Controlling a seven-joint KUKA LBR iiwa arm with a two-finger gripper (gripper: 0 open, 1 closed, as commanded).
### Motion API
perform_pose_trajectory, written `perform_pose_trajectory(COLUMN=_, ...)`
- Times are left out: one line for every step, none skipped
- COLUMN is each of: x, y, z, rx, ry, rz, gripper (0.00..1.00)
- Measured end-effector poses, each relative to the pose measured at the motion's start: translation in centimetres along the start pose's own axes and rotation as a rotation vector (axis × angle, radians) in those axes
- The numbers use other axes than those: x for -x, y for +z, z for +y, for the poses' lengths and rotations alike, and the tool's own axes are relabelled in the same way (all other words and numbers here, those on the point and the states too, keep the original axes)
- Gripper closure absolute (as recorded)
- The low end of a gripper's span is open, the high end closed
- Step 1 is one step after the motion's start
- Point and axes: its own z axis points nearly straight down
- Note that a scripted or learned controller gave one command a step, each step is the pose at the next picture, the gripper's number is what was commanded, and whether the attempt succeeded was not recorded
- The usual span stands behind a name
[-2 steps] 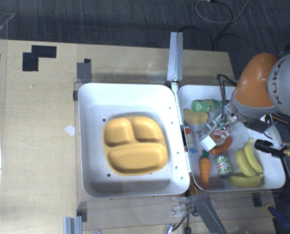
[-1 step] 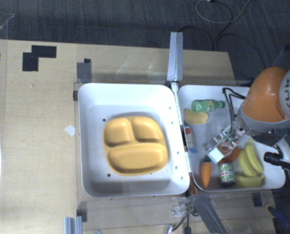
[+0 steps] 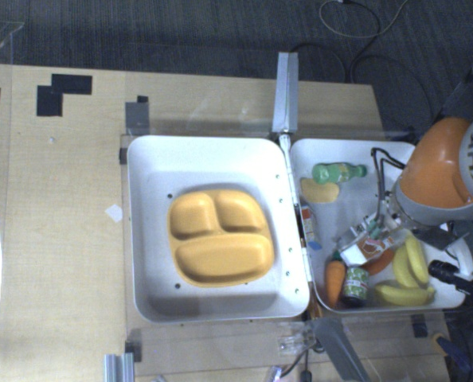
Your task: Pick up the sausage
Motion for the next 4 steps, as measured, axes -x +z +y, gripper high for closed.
perform_pose_trajectory(x=0.0, y=-1.2, z=0.3, rx=0.004, ry=-0.003, rz=0.0, gripper=1.0)
perform_pose_trajectory(x=-13.5, y=-18.4, z=7.9, rx=-0.01, ry=0.031, rz=0.008, gripper=1.0)
perform_pose_trajectory(x=-13.5, y=-18.3, z=7.9, rx=-0.01, ry=0.031, rz=0.008, gripper=0.0)
perform_pose_trajectory(x=-7.0, y=-9.5, z=0.4, rx=-0.014, ry=0.137, rz=0.007, gripper=0.0)
